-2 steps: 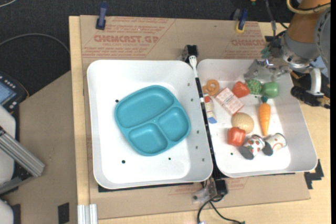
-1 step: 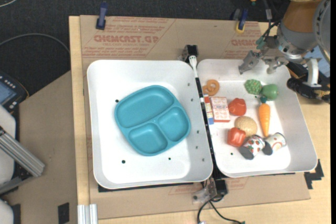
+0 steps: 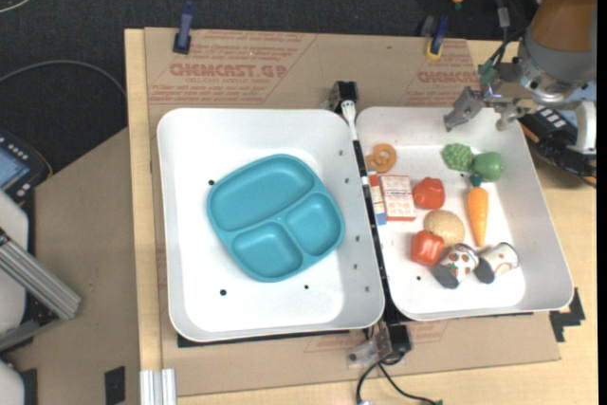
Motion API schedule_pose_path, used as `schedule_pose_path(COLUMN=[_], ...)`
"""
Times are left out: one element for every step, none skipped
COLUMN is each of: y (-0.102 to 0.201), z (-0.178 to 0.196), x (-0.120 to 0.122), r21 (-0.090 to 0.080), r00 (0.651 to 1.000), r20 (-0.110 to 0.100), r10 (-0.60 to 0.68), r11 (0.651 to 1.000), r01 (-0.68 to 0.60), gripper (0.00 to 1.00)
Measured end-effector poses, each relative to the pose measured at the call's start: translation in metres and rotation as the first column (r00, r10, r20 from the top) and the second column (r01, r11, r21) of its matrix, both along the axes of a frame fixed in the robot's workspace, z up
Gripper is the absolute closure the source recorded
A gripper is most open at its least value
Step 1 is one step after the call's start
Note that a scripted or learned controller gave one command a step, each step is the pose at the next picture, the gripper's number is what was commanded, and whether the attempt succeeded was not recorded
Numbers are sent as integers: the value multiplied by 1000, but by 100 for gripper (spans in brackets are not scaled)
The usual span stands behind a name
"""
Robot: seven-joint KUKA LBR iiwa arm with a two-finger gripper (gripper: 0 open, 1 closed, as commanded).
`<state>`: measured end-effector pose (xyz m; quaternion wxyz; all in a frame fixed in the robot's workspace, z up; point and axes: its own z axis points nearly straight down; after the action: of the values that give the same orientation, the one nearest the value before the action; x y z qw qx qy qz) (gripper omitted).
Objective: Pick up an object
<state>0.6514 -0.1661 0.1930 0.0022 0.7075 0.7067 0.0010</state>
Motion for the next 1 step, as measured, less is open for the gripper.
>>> schedule_pose_path(y=[-7], z=[-2], x=[-15], r21=[2], r00=[1000], r20=[-7], r10=[0], r11=[1000], r01=[0], gripper=[0])
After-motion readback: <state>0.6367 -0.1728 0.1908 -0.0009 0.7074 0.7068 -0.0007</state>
